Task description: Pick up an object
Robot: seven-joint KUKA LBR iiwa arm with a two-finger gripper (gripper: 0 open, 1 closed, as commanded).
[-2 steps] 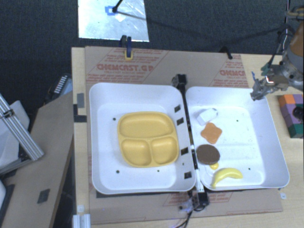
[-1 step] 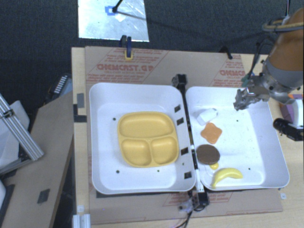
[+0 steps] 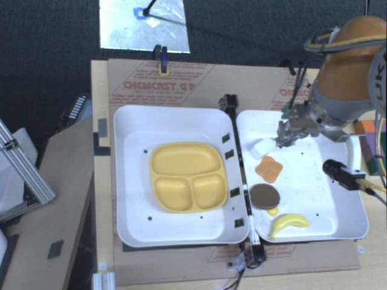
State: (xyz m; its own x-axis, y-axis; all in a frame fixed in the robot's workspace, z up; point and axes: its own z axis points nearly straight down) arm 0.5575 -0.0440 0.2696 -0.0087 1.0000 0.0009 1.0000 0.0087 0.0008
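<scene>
Toast [image 3: 269, 168], an orange slice, is lying flat in the right bin [image 3: 338, 225] and is looking like the nearest clear candidate for the pick.

In the camera view, the gripper [image 3: 285, 139] is hanging over the upper part of that same bin. It is up and right of the toast and apart from it, with nothing visibly in its grasp. Whether the claw is open or closed cannot be told at this slant. The arm [image 3: 351, 59] is bending down from the right, so the gripper is pointing at the bin floor, probably to allow a straight descent.

Just left of the gripper, a pale patch [image 3: 262, 145] is showing against the white floor. It may be a small white object, though it is blending in too well to be sure.

A brown disc [image 3: 264, 196] is sitting just below the toast, close to the wall between the bins, which is likely leaving less room there for a grasp. A small yellow bit [image 3: 273, 211] is lying at the disc's lower edge, and a banana [image 3: 288, 223] is resting near the bin's lower rim. The toast and banana are lying apart from each other, so each is offering open floor around it.

The left bin [image 3: 130, 162] is holding a yellow tray [image 3: 184, 177], well apart from the gripper.
</scene>
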